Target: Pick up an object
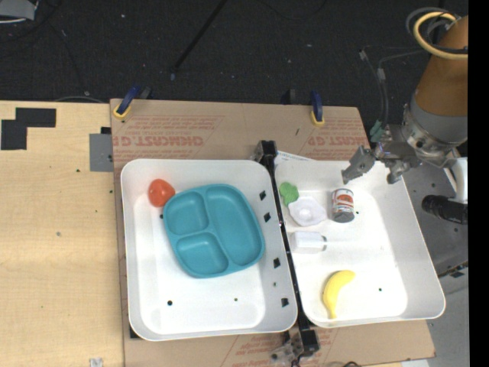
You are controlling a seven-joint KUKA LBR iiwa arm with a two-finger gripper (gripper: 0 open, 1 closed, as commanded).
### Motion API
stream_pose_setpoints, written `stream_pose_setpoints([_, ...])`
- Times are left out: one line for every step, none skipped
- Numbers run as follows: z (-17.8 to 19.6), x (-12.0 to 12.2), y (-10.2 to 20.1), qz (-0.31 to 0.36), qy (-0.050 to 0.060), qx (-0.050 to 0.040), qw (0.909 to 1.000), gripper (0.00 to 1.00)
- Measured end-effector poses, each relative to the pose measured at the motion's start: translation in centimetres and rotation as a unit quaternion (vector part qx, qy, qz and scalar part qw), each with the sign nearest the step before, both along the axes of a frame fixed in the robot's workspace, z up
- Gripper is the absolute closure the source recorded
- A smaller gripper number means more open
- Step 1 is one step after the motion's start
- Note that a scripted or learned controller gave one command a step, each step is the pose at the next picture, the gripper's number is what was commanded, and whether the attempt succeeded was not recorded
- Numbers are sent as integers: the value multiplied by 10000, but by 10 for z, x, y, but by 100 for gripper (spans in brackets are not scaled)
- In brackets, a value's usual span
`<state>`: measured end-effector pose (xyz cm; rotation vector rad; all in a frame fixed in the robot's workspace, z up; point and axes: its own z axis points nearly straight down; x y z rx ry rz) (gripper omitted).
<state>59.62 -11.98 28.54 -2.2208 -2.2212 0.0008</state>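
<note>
A small can (pixel 343 205) stands in the right bin (pixel 405 266), with a yellow banana (pixel 336 291) at its 6 o'clock and a white cup (pixel 307 212) at 9. The pincer (pixel 374 167) hangs at its 1 o'clock, fingers spread wide, holding nothing.

You see a teal divided tray (pixel 212 230) with an orange-red ball (pixel 160 192) at its ten o'clock, both in a white bin (pixel 145 297). In the other white bin (pixel 405 281) lie a yellow banana (pixel 336 291), a green lump (pixel 288 193), and a can (pixel 343 204) banded red and white.
</note>
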Motion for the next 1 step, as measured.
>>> stream_pose_setpoints([-13,17,-62,-20,8,-5,10000,0])
